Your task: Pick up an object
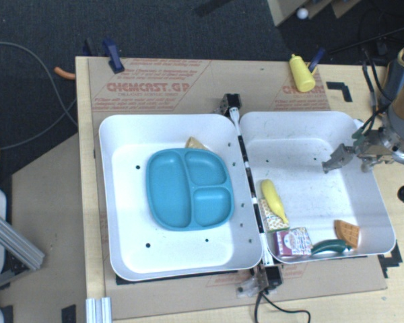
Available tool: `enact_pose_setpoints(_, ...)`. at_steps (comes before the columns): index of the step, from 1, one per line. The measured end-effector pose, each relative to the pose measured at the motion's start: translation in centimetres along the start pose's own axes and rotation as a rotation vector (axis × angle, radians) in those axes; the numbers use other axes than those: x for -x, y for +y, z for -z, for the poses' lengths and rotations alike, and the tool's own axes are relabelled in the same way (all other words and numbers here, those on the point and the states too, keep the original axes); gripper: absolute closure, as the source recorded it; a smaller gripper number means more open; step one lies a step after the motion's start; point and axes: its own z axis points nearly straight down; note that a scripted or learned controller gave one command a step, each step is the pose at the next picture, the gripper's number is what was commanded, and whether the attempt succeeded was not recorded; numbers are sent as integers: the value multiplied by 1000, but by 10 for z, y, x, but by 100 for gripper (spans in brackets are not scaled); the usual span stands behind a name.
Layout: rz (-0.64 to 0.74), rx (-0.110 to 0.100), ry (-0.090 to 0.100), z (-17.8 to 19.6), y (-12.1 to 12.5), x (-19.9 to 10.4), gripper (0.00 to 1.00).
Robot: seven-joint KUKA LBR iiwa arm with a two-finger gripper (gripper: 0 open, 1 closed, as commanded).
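The right bin [303,130] holds a yellow banana [273,201] by its left wall. A small printed packet [293,241], a green-handled tool [330,249] and a brown waffle-like piece [347,233] lie along its near edge. My gripper [351,163] hangs over the bin's right side, well apart from all of these. Its fingers are spread open with nothing between them. In the left bin [121,147] rests a blue divided plate [188,187], with a tan scrap [195,142] peeking out behind it.
A yellow clamp [301,73] and a blue clamp [112,56] grip the board's far edge. A black bracket [231,103] sits at the far end of the seam between the bins. Cables hang at the right near the arm.
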Motion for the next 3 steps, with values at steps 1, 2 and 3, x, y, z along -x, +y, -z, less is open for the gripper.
enact_pose_setpoints(1,1,-3,3,-68,45,-53,0)
enact_pose_setpoints(2,1,-2,1,-111,11,-98,0)
enact_pose_setpoints(3,-1,-2,1,-110,-66,-92,0)
